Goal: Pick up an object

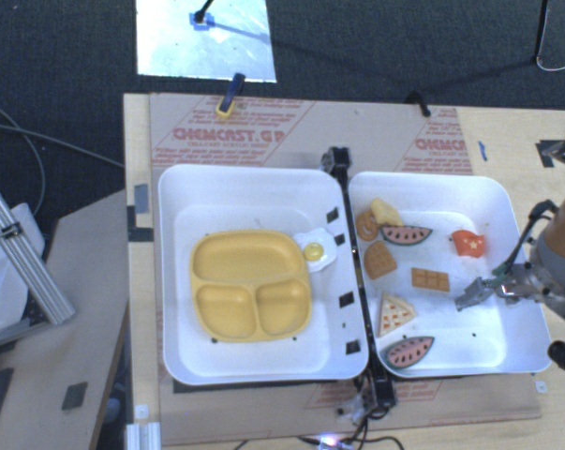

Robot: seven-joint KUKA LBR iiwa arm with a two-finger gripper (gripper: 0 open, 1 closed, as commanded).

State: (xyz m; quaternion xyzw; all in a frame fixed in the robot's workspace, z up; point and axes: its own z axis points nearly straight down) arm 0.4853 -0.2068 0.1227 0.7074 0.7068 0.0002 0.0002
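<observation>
Two white bins (263, 181), fingers (479, 293) apart over right bin, nearby chocolate bar (430, 279) lying left-right.

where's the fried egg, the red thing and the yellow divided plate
fried egg (315, 251), camera view, on its yolk
red thing (468, 243), camera view, on its middle
yellow divided plate (240, 256), camera view, on the floor of its big top compartment

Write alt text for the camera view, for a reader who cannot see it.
A robot gripper reaches from the right into the right bin, near a brown bar and among toy foods including two watermelon slices and a red piece. The left bin holds a yellow divided tray and a fried egg.
</observation>
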